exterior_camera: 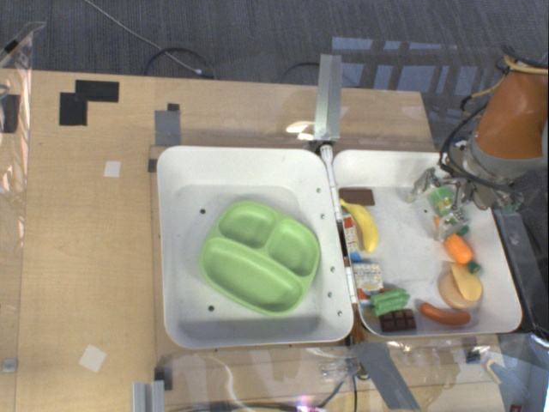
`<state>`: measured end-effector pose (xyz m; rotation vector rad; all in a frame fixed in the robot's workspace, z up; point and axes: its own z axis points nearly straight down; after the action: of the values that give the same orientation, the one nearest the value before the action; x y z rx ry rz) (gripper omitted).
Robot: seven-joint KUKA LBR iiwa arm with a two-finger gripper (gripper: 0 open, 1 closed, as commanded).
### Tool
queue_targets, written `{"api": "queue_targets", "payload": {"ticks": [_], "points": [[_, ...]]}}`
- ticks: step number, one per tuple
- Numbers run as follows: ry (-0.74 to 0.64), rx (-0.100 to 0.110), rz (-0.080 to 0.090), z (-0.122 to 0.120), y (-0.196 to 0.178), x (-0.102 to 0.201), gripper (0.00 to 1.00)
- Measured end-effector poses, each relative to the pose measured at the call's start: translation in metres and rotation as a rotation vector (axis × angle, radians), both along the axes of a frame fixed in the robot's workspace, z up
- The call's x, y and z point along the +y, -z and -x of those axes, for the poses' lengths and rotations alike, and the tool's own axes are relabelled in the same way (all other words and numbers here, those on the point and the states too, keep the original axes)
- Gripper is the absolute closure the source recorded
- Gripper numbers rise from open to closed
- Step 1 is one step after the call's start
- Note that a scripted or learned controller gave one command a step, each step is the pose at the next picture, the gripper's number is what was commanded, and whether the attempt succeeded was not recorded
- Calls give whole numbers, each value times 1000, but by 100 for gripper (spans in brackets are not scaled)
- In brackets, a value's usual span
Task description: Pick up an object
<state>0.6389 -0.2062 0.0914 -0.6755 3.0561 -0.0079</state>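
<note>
Your gripper (444, 202) hangs in the right bin (403, 166) over a small green item (442, 199); I cannot tell what its jaws are doing; the carrot (459, 249) lies just beside, so you risk nudging it or closing on nothing.

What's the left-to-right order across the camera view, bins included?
Green divided plate in the left bin → banana → green block → red sausage → carrot, just below the claw.
</note>
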Motion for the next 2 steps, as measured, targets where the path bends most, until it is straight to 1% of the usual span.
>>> {"api": "queue_targets", "payload": {"ticks": [1, 2], "points": [[-1, -13, 1, -4, -15, 2, 100], [287, -4, -5, -9, -98, 33, 100]]}}
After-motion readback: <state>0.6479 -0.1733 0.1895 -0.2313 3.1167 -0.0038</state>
